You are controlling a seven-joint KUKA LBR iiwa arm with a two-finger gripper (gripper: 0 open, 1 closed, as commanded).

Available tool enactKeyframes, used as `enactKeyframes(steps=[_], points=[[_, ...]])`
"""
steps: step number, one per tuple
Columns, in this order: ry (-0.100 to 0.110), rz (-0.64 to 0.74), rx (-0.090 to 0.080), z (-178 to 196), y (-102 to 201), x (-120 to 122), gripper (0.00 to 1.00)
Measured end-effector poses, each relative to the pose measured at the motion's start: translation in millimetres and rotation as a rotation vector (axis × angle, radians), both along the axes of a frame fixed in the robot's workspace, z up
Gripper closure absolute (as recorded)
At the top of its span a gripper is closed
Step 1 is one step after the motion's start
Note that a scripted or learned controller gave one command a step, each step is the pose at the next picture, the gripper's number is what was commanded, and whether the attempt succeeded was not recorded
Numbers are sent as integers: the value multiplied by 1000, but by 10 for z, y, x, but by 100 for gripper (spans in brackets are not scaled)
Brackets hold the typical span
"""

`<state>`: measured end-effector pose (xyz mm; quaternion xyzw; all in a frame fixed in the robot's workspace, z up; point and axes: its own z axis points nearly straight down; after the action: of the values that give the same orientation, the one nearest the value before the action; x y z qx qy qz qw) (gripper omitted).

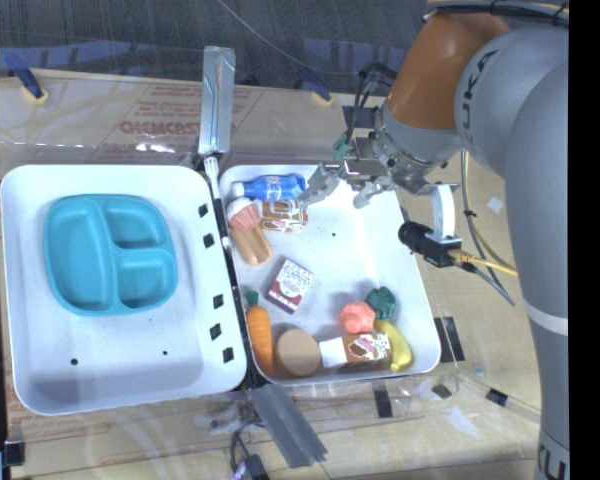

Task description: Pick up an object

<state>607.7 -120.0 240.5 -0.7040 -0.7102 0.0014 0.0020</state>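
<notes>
From my seat, the near end of the right bin (420,313) is the crowded part: carrot (260,336), a round brown piece (298,352), a small bottle (362,349), banana (398,345), a pink toy (357,317) and a green one (383,301) all touch or nearly touch. A grab there risks catching two things at once or wedging against the bin wall. The little carton (290,285) lies alone mid-bin, so I judge it the safest pick, though flat things can slip out. Further back, an ice-cream cone (247,233), a snack pack (283,216) and a blue bottle (272,185) huddle in the far left corner. The end effector (342,184) hangs just right of them, over the far rim; I think its fingers are spread with nothing between them. Dropping straight down here, a finger could strike the rim or shove the bottle into the corner. The left bin carries a blue tray (110,252).
</notes>
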Motion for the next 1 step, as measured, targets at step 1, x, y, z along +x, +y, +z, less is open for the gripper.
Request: enactKeyframes(steps=[1], points=[[2,22,0,-1092,290,185,0]])
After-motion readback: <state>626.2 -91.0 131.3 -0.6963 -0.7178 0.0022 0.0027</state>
